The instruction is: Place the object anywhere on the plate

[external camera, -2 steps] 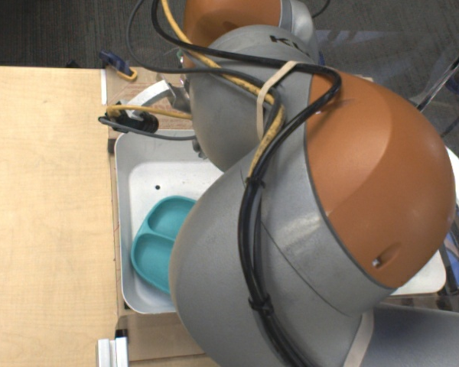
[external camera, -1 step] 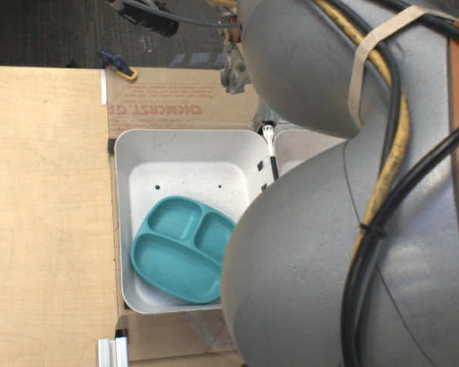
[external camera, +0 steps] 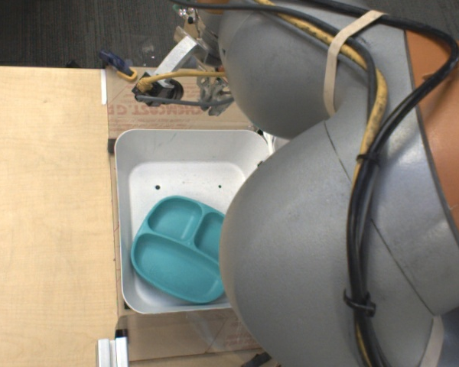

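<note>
Arm [external camera: 352,205] bulk blocks most of the view. Teal plate [external camera: 177,249] sits in white bin [external camera: 138,159]. Gripper state: can't tell. Object hidden, so handling and grasp point unjudgeable.

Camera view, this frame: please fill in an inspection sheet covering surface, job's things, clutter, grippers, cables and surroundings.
Surface: white bin, its right part hidden behind the grey arm; wooden board to its left.
Job's things: teal divided plate lying flat in the bin, its compartments bare where visible; the object to place cannot be made out.
Clutter: nothing seen in the bin's visible part.
Grippers: metal gripper assembly above the bin's far edge; state unclear.
Cables: black and yellow cables running along the arm.
Surroundings: cardboard behind the bin, dark floor beyond.
</note>
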Motion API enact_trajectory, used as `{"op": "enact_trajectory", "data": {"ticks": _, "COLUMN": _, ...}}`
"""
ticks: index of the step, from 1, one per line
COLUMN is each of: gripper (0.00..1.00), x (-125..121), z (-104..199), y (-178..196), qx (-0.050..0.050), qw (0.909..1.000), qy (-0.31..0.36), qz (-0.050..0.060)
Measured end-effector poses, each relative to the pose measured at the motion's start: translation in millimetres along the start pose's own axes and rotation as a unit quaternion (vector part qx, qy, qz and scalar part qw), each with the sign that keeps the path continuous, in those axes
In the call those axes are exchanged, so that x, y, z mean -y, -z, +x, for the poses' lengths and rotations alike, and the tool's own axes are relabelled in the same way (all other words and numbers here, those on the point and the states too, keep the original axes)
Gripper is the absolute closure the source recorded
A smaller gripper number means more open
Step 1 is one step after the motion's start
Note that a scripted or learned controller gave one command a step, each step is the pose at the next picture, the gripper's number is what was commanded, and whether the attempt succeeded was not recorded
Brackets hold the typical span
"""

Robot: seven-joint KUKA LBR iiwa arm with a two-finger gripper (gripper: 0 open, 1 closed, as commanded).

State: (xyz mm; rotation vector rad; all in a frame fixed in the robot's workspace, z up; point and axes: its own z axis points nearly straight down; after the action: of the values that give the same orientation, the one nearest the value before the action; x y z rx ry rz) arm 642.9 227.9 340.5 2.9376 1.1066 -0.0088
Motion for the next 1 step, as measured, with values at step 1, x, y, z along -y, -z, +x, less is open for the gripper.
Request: {"op": "enact_trajectory", "data": {"ticks": 1, "gripper": 1.0, "x": -47.6, "z": -37.9, "y": 100.6, "qx": -0.001, "qw": 1.0, "qy": 0.002, "qz": 0.0}}
